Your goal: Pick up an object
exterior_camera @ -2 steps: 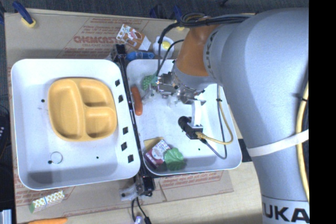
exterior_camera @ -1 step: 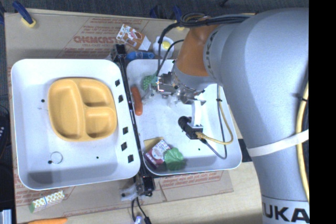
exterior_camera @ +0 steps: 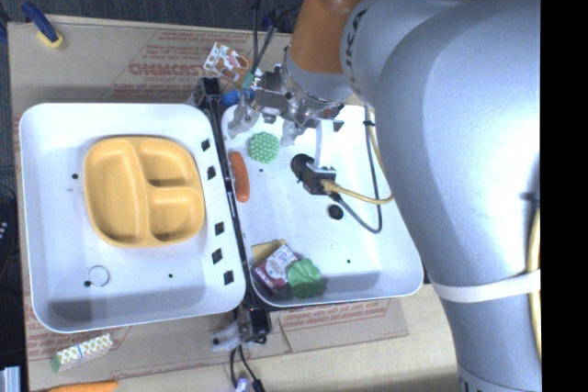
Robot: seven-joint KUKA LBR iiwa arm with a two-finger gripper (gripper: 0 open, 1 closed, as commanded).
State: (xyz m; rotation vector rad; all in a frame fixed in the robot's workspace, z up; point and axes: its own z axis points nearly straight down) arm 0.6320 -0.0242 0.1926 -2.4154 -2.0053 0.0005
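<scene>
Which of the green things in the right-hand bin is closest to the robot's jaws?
The round, dotted green ball, just below the gripper. The other green thing lies at the bin's near edge beside a snack packet.

Two white bins: a left bin (exterior_camera: pixel 37 197) and a right bin (exterior_camera: pixel 390 239). One yellow divided tray (exterior_camera: pixel 142 190) and one clear ring (exterior_camera: pixel 98 275) in the left. One green ball (exterior_camera: pixel 264 147), one orange sausage (exterior_camera: pixel 240 176), one red packet (exterior_camera: pixel 276 269) and one green lump (exterior_camera: pixel 305 276) in the right.
</scene>
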